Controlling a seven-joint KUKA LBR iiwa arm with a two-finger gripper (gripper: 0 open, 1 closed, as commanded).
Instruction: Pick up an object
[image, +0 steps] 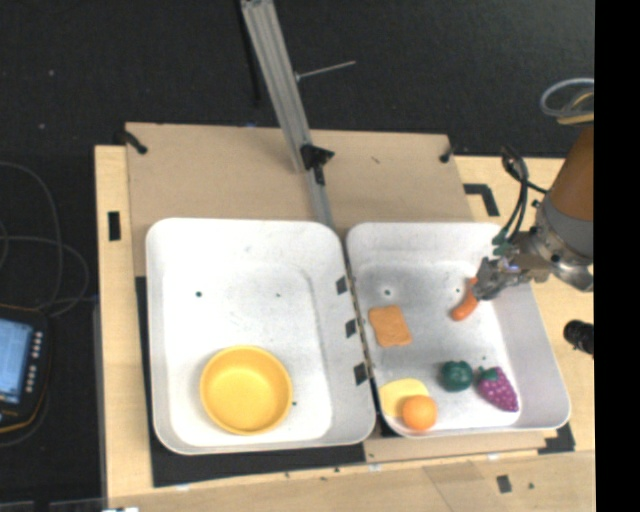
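My gripper (483, 287) reaches in from the right over the right bin (420, 245), near its right side. A small orange carrot-shaped piece (463, 306) hangs tilted from the fingertips, its upper end pinched between them and its lower end pointing down-left. The gripper is shut on it. Lower in the same bin lie a tan square slice (389, 326), a dark green piece (456, 376), a purple grape bunch (497, 389), and an orange ball (419, 412) resting against a pale yellow piece (398, 391).
The left bin (240, 250) holds a yellow bowl (246, 388) near its front. A slanted metal pole (285, 95) comes down from the top to the bins' shared rear edge. Cables trail behind the arm's wrist (520, 215).
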